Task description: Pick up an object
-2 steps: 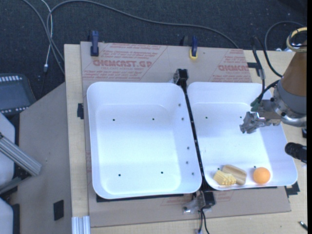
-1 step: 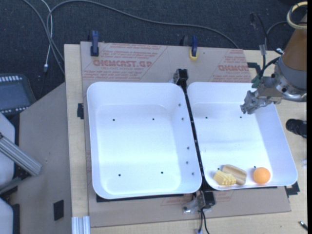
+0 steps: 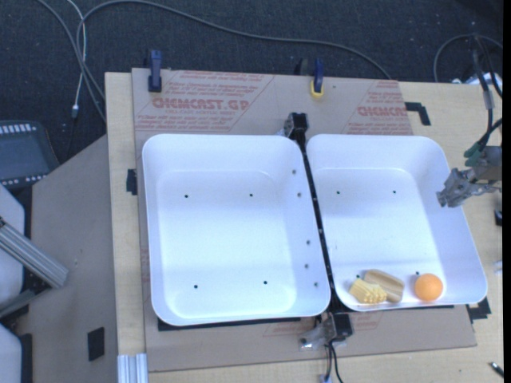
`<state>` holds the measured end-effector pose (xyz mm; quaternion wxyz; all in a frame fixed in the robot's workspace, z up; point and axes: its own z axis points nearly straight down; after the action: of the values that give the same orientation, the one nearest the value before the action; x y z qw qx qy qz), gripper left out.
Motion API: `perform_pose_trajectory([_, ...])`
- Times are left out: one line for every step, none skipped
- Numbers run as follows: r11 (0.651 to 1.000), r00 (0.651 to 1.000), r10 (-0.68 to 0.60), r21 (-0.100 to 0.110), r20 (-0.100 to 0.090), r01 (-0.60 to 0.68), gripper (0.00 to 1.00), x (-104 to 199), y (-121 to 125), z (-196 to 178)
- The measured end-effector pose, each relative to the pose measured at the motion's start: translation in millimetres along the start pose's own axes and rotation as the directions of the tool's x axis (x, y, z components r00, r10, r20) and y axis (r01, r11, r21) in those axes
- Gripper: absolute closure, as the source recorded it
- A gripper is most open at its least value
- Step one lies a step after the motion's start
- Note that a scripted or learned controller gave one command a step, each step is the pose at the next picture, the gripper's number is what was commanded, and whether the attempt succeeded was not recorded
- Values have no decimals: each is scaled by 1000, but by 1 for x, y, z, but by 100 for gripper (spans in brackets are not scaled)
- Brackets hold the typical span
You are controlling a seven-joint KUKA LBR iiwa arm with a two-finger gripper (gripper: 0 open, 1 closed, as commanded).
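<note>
The right bin point(image 3: 383, 166) holds three small items along its near edge: an orange ball point(image 3: 429, 287), a tan bread-like roll point(image 3: 385, 280) and a yellow corn piece point(image 3: 367, 293) touching the roll. My gripper point(image 3: 456, 193) hangs at the right bin's right rim, far from those items and well above them in the view. Nothing shows between its fingers. The arm reaches in from the right edge behind it.
The left bin point(image 3: 231, 154) sits beside the right one on a cardboard-covered bench. Two clamps point(image 3: 153, 61) hold the board at the back edge. Cables run across the dark floor behind.
</note>
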<state>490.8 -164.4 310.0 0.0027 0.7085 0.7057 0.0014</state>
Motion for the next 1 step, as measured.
perform_pose_trajectory([1000, 1000, -8, 10, -3, 8, 100, 53, 4, 59])
